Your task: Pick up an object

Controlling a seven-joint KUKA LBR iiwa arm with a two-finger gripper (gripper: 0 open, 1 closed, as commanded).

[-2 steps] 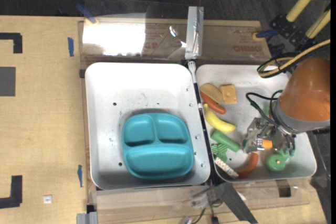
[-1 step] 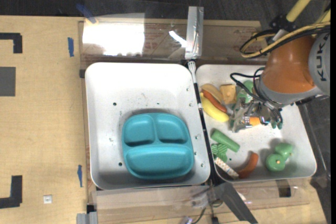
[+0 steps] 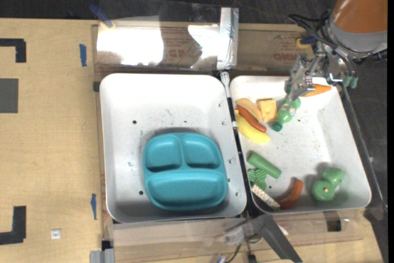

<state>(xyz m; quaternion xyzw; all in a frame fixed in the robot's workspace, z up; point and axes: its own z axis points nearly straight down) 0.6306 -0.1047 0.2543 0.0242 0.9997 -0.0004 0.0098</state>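
Lying nearest the camera, well below the pincer (image 3: 300, 84) in the right bin (image 3: 351, 132), are a green pepper (image 3: 326, 185), a brown sausage (image 3: 291, 191) and a green block (image 3: 263, 165), while a teal divided plate (image 3: 183, 170) is sitting far to the pincer's left in the other bin (image 3: 117, 132). Just left of the pincer, a banana (image 3: 253, 130), a hot dog (image 3: 250, 113) and a cheese wedge (image 3: 267, 109) are crowding together. Farther up, the pincer is hanging over the right bin's far edge with a green bottle (image 3: 283, 115) dangling just beneath it and an orange carrot (image 3: 317, 90) just to its right; whether it is pinching the bottle, I cannot tell.

Glossy teal plastic tray (image 3: 183, 170) sat in 1 of 2 smooth white bins (image 3: 117, 132); bench (image 3: 43, 151) looked like matt wood.
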